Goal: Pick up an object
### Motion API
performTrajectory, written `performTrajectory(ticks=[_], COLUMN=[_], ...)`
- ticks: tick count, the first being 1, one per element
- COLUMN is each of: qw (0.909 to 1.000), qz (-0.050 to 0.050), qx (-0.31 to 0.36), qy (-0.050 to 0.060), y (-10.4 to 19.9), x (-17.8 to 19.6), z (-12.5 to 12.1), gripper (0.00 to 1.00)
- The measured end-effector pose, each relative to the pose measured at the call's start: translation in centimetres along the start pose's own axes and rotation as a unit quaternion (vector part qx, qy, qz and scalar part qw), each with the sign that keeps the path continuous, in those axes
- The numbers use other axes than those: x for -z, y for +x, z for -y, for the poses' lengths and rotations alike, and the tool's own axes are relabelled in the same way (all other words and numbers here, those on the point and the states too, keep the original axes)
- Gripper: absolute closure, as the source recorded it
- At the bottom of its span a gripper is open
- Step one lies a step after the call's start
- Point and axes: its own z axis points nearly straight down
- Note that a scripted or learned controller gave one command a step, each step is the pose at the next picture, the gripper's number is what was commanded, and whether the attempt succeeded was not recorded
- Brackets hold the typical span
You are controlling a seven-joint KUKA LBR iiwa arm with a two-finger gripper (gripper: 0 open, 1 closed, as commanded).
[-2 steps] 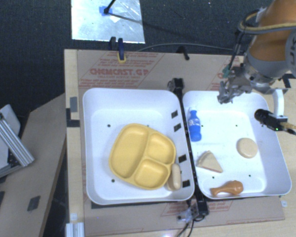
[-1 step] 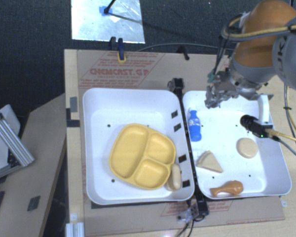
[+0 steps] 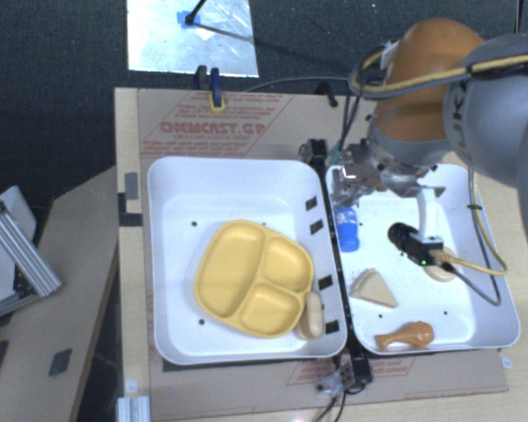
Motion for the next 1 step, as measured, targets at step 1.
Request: performTrajectory(ticks=[1], qw=[1.0000], qz=[0.000], qx=[0.000], qy=[-0.001], y=[5.53], x=[0.28], z=[1.50], gripper=[1.00])
